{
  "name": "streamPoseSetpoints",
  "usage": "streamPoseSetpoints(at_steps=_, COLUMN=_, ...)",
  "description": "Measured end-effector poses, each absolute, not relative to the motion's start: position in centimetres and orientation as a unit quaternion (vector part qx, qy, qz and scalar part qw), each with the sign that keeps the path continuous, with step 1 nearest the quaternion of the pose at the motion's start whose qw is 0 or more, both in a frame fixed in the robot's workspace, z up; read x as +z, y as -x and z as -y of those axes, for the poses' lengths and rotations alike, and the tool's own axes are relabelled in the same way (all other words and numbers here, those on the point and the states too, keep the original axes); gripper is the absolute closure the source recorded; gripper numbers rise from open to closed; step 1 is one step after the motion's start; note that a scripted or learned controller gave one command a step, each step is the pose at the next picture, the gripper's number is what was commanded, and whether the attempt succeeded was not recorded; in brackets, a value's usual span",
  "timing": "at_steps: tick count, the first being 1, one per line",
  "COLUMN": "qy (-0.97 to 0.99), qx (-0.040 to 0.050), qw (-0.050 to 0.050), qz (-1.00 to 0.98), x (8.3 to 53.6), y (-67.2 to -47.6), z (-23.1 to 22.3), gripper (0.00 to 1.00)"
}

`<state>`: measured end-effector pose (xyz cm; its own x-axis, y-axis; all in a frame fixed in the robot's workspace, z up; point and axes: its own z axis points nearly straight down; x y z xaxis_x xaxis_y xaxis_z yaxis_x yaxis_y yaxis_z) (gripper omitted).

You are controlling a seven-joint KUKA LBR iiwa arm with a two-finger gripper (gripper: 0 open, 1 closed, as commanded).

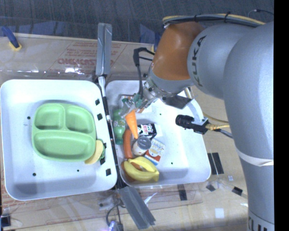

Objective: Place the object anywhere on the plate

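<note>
**Claw low over the right bin's clutter, plate waiting across the divider**

The arm reached in from the right and its gripper sat low at the far left part of the right bin, close to the wall shared with the left bin. Whether the claw was apart, together, or clamped on anything could not be told; the wrist and nearby clutter hid that.

Just below the claw lay an orange carrot, slanting toward the near side, and it looked the likeliest thing for the task, though nothing showed it lifted. Beside it, toward the divider, stood a green bottle. Farther toward the near side lay a small dark carton, a round grey-lidded jar, a brownish sausage-like piece and a yellow banana. These sat bunched along the bin's left side, probably tipped in loosely, which left little room for a clean descent.

The green divided plate rested well to the left of the claw, past the divider, with a yellow object touching its near right rim. Its compartments lay bare, so any drop there should do. The raised shared wall was the edge to clear; a carried item would need lifting above it.
</note>
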<state>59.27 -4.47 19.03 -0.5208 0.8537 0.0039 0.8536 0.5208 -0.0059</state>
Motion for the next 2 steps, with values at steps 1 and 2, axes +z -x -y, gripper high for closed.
streamPoseSetpoints(at_steps=1, qy=0.434, qx=0.0017, qw=0.003, qz=0.901, x=21.02, y=-56.53, z=-1.24, gripper=1.00)
streamPoseSetpoints(at_steps=2, qy=0.434, qx=0.0018, qw=0.003, qz=0.901, x=21.02, y=-56.54, z=-1.21, gripper=0.00)
